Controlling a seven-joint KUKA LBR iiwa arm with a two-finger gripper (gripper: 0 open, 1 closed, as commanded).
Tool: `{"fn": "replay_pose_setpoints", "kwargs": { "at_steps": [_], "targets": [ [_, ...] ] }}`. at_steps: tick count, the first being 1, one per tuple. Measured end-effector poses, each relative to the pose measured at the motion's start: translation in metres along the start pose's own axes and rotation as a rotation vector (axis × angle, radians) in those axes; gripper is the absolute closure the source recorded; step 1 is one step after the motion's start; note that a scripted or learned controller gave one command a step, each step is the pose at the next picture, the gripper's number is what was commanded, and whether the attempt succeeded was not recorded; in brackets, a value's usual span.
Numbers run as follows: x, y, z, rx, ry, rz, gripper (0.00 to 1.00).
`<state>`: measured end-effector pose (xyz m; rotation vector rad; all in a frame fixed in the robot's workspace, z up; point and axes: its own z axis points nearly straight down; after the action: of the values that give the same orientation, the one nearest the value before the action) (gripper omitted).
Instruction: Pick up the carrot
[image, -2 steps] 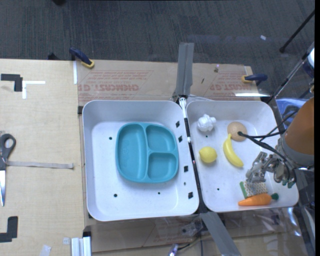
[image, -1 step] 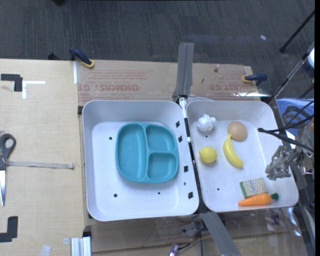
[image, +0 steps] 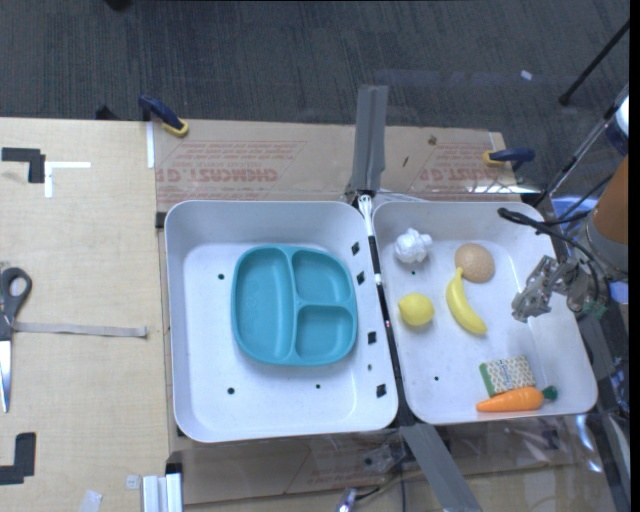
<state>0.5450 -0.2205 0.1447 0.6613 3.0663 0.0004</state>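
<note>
The cardboard behind the bins carried red print, mirrored and not legible. Two white bins stood side by side. The left bin held one teal divided plate. The right bin held one carrot at its near edge, just beside one sponge, plus one banana, one lemon, one brown egg-shaped item and one white crumpled item. The gripper hovered above the bin's right side, well apart from the carrot; its finger state could not be determined.
</note>
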Motion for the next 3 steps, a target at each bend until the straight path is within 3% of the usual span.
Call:
{"fn": "replay_pose_setpoints", "kwargs": {
  "at_steps": [1,2,3],
  "targets": [
    [0.059,-0.028,-0.031,0.000,0.002,-0.237,1.00],
    [-0.009,0.003,-0.008,0.000,0.000,-0.015,1.00],
    [0.021,0.034,0.019,0.003,0.004,0.417,1.00]
  ]
}}
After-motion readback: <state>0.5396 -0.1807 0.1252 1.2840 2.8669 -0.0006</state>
